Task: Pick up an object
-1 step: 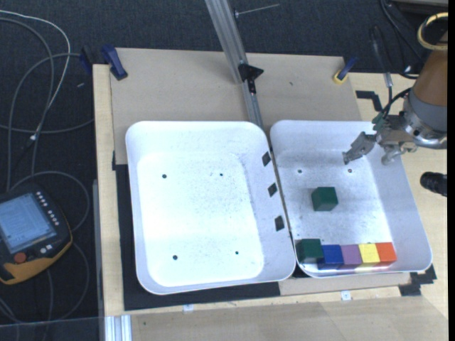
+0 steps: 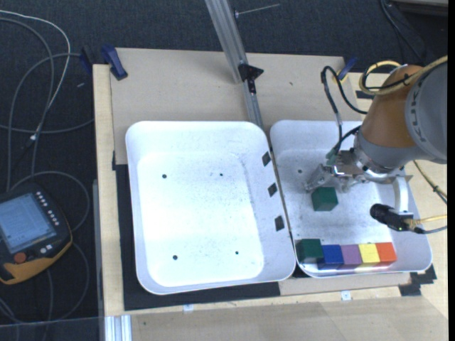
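A dark green cube (image 2: 325, 199) lies on the floor of the right bin (image 2: 295, 144), near its middle. My gripper (image 2: 328, 182) hangs right over the cube's far side, under the grey and orange arm that reaches in from the right. Its fingers (image 2: 311, 185) stand spread apart and open, and the cube sits just in front of them, not clamped between them. A row of blocks lies along the bin's front edge: green (image 2: 308, 249), blue (image 2: 331, 255), purple (image 2: 351, 254), yellow (image 2: 368, 253) and orange (image 2: 385, 251).
The left bin (image 2: 142, 141) adjoins the right one, with black clips along the shared wall. A metal pole (image 2: 234, 48) slants up behind the bins. A black fitting with a cable (image 2: 389, 217) hangs off the arm over the right bin's right side.
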Available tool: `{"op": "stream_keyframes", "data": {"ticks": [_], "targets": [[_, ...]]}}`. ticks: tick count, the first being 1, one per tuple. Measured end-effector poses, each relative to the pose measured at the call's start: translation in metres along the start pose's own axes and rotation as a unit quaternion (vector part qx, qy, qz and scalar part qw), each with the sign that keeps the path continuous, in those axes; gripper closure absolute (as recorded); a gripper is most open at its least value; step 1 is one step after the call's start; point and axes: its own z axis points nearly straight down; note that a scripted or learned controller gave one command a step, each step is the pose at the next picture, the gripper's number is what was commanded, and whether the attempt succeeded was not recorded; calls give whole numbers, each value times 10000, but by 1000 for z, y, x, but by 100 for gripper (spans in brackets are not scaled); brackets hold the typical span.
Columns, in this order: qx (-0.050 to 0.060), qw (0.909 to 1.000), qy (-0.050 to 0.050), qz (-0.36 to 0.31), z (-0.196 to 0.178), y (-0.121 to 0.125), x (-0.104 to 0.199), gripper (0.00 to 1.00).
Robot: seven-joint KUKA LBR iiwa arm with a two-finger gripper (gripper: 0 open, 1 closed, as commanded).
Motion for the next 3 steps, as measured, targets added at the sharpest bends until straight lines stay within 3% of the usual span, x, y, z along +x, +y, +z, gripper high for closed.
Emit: {"op": "stream_keyframes", "data": {"ticks": [1, 2, 3], "targets": [[-27, 10000, -4, 2, -4, -32, 38, 0], [-54, 10000, -11, 9, -15, -30, 36, 100], [-103, 9999, -13, -28, -110, 12, 104, 100]]}}
